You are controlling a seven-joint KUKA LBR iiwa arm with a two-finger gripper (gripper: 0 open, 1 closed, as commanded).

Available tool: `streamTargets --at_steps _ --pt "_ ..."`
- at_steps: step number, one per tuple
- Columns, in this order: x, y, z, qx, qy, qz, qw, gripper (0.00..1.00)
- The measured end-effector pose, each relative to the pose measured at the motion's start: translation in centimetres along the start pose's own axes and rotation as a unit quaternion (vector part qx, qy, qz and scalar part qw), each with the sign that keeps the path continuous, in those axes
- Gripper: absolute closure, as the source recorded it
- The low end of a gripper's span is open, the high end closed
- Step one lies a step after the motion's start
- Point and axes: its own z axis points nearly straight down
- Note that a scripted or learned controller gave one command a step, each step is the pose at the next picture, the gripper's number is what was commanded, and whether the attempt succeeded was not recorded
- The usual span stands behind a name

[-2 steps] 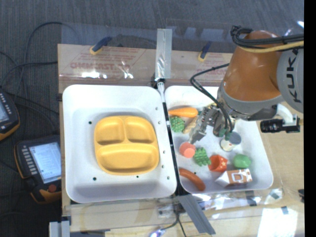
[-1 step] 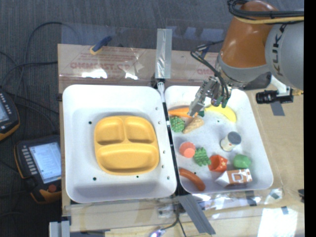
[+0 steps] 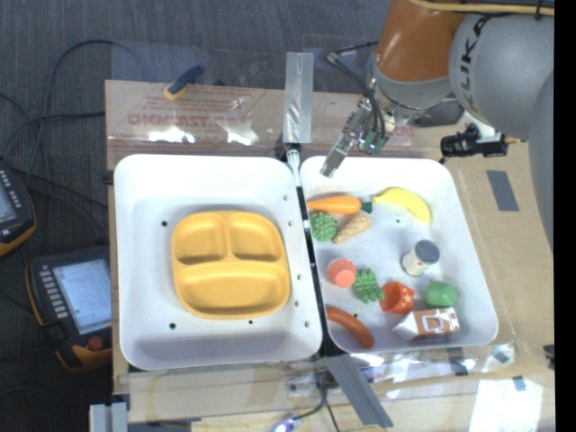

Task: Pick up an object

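Right now the grey arm with the orange band hangs its gripper (image 3: 346,148) above the back rim of the right white bin (image 3: 468,232), and nothing is between its fingers. I cannot tell how wide it stands from here.

The things to pick all lie in that bin. A long orange toy carrot (image 3: 333,204) lies nearest the gripper, close to the back left corner. A curved yellow toy banana (image 3: 405,203) lies beside it to the right. A small green toy broccoli (image 3: 366,284) and a round pink toy slice (image 3: 341,272) touch each other in the middle.

I think the carrot is the best pick. The gripper should come straight down over its middle, with 1 finger on each long side. It should keep away from the bin wall.

The left white bin (image 3: 144,205) holds a yellow plastic tray with 3 parts (image 3: 231,261), well apart from the toys.
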Motion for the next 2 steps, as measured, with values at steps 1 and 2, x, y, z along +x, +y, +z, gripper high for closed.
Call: streamTargets --at_steps 1,2 --pt "0.1 -5.6 7.4 0.0 0.0 -0.183 0.9831 1.0" --pt "-0.7 0.1 1.3 -0.001 -0.001 -0.216 0.9765 1.0"
